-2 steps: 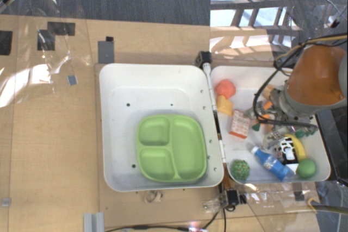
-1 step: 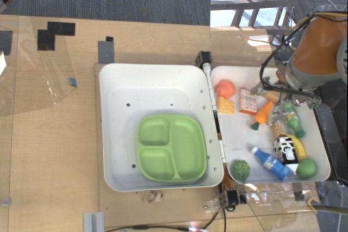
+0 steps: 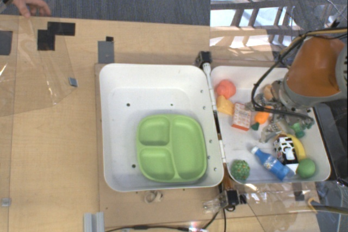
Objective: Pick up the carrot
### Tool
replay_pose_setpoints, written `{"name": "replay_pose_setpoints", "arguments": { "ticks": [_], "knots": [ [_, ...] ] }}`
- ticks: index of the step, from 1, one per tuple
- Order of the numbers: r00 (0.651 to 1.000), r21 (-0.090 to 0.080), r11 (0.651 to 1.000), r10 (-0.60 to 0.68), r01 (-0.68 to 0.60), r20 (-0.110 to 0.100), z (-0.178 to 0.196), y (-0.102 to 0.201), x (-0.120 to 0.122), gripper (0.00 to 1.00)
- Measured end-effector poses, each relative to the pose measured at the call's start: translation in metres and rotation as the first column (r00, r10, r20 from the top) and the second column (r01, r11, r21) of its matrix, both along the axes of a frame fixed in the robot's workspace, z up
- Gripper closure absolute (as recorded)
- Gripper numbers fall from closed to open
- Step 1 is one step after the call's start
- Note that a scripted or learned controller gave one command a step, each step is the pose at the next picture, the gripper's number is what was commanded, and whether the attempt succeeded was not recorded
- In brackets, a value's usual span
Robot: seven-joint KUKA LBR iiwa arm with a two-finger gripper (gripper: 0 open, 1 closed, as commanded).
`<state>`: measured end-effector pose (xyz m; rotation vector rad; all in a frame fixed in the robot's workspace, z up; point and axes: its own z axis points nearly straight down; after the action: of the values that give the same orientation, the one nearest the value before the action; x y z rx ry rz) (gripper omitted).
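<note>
— From here the worktop [image 3: 65, 133] looks roomy, but the right bin [image 3: 324, 168] is crowded. Where's the carrot?

— That small orange bit [image 3: 262, 117], I think, right under the claw [image 3: 270, 112]. Whether the claw is gaping or pinched I can't tell; the wrist hides it.

— Will it handle easily?

— Looks like a light, stiff, smooth plastic toy, so I'd pinch it across the middle. The snack packet [image 3: 242, 117] sits just left of the claw and the blue bottle [image 3: 271, 164] below. The left bin [image 3: 111, 117], holding its green tray [image 3: 172, 148], has more room.
</note>
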<state>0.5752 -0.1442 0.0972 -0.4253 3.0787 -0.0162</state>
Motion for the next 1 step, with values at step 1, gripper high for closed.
{"name": "replay_pose_setpoints", "arguments": {
  "ticks": [1],
  "knots": [
    [1.000, 0.000, 1.000, -0.023, 0.023, 0.006, 0.0003, 0.0213, -0.0350, 0.00]
  ]
}}
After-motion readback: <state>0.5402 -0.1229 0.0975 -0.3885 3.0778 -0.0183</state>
